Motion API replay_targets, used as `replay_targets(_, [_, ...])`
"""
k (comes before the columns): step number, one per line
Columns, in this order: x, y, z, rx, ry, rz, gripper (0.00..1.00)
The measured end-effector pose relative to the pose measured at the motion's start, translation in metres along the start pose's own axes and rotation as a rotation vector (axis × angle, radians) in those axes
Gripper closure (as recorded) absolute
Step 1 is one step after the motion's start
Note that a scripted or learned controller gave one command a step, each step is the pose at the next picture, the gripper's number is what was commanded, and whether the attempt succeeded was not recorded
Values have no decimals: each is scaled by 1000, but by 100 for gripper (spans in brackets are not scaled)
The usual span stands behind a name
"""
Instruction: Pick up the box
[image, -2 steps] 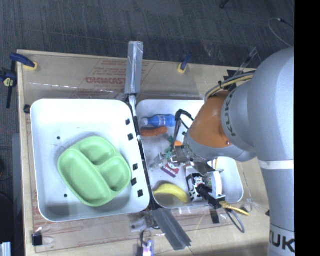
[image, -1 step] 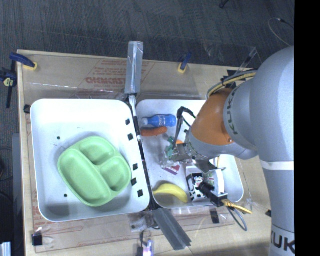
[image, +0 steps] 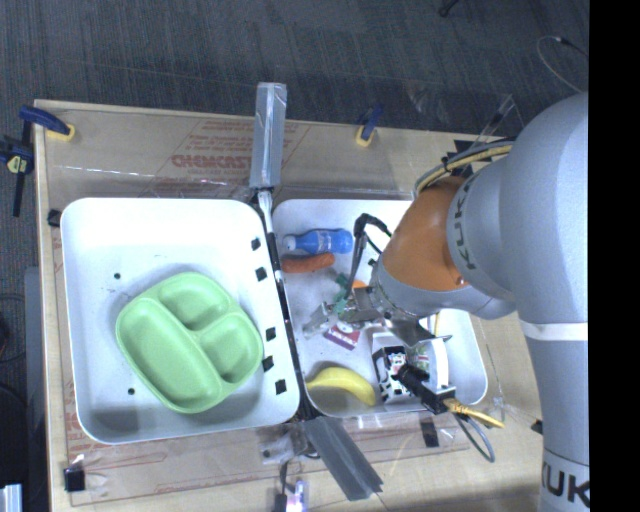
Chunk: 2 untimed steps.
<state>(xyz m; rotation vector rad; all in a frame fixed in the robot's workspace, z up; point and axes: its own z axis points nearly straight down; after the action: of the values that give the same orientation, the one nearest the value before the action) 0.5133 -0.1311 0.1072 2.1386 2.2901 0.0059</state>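
Your claw down low in the right bin, honestly can't tell how open it is, small box just beside it, banana nearby

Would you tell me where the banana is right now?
In the camera view the banana lies in the right-hand bin, at its lower-left corner, just across the wall from the green plate.

Green plate mid left bin, bottle, banana crowding right bin
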Motion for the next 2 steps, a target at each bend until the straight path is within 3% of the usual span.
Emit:
replay_targets(1, [8, 36, -51, 9, 5, -199, 0])
replay_targets(2, [12, -2, 9, -6, -10, -207, 0])
